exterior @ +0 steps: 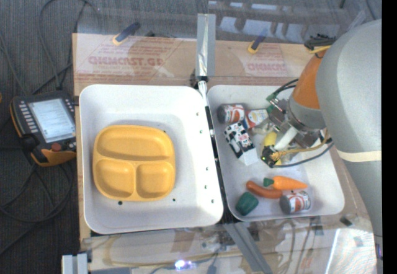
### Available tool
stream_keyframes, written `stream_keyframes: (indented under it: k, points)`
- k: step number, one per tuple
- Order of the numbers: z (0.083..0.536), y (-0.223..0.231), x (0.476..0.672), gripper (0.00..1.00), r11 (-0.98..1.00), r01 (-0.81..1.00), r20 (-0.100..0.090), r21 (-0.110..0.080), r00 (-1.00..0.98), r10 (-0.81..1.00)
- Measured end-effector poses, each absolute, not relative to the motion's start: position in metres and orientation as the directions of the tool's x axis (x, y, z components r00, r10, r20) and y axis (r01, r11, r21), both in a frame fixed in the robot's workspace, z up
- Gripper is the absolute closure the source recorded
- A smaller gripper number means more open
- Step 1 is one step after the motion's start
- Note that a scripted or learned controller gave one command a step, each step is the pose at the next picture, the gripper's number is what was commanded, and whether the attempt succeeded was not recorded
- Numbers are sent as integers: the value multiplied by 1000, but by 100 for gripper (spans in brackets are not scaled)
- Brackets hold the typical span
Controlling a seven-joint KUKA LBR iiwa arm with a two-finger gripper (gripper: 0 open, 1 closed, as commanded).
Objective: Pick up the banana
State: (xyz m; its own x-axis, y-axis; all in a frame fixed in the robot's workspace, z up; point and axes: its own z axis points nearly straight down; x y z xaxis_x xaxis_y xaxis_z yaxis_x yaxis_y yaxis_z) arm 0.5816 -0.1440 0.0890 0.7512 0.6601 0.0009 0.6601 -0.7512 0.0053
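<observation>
We see the gripper [277, 144] low in the right bin [335, 201], over the banana [271, 139] lying near the bin's centre. We cannot tell how its jaws stand. At six o'clock lies a carrot [289, 183]; the yellow tray [134, 162] sits in the left bin [99, 102].
</observation>
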Motion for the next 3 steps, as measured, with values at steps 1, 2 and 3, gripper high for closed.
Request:
stream_keyframes:
  k: [1, 2, 3]
  points:
    - [97, -145, 580, 100, -750, 661, -7, 4, 750, 661]
    - [196, -145, 615, 100, -939, 344, -8, 0, 939, 344]
    - [261, -92, 635, 100, -872, 490, -8, 0, 872, 490]
